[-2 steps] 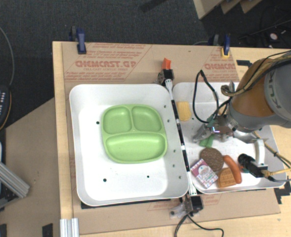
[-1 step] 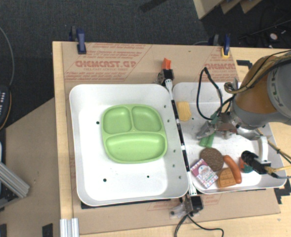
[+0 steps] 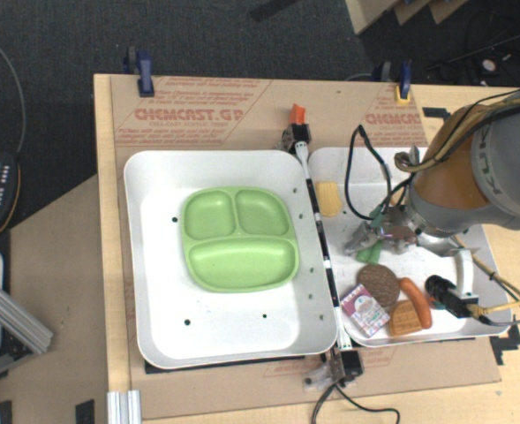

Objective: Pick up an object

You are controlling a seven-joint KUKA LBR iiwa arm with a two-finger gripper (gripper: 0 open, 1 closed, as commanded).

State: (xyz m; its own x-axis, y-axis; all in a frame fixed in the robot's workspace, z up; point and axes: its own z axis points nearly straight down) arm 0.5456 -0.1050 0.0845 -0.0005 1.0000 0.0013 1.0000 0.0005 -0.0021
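Observation:
My gripper (image 3: 368,239) hangs low over the middle of the right bin (image 3: 348,162), reaching in from the right. A small green object (image 3: 371,254) lies just under its tip, partly hidden; whether they touch is unclear. Toward the bin's front lie a brown oval piece (image 3: 380,281), a red sausage (image 3: 416,298), an orange toast-like piece (image 3: 405,319) and a pink packet (image 3: 363,311), packed close together. A yellow block (image 3: 328,198) rests near the bin's left wall.
The left bin (image 3: 154,263) holds a green divided plate (image 3: 239,238) at its centre. A divider rail (image 3: 316,228) runs between the two bins. Blue clamps (image 3: 142,71) grip the board's back edge.

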